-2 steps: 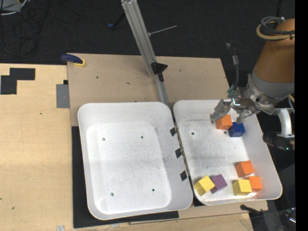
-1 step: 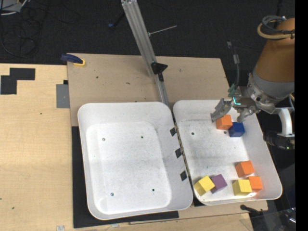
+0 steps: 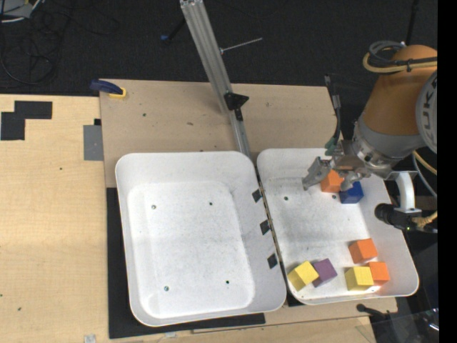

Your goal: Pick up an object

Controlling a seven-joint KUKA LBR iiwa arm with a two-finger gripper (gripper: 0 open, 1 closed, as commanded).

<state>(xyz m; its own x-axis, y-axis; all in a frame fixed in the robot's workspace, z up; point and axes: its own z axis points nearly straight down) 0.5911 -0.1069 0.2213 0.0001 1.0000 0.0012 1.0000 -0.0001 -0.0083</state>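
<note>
Matt speckled white plastic bins (image 3: 143,170) sit on a pale wooden bench (image 3: 50,213) beside a ribbed metal rail (image 3: 207,41).

Over the right shallow white bin (image 3: 314,191), the claw (image 3: 330,176) clasps a small orange cube (image 3: 331,182) between its fingers, just beside a blue cube (image 3: 351,193). Five coloured blocks (image 3: 341,269) cluster near the bin's front edge.
</note>
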